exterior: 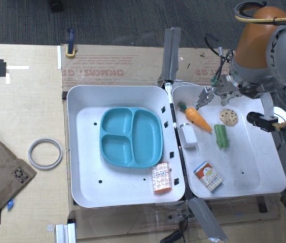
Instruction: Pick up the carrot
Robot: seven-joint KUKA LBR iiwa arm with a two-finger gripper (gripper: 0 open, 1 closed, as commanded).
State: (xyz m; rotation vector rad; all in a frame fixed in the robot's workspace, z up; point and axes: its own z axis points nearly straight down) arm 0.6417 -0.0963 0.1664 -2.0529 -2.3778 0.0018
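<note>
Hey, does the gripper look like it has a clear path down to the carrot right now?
Probably yes. The carrot lies in the open in the right bin with nothing on top of it. The gripper hangs just above its upper end. A white block sits close beside its lower left, which might crowd a grasp.

The arm (270, 39) enters from the upper right, its grey links bulking along the right edge and its orange band sitting high near the top; the wrist slants down and to the left from the band, with cables and fittings clustered about it. The gripper (204, 98) hangs at the lower-left end of the wrist, its slim metal fingers (202, 100) angled downward and leftward; nothing is seen between them.
</note>
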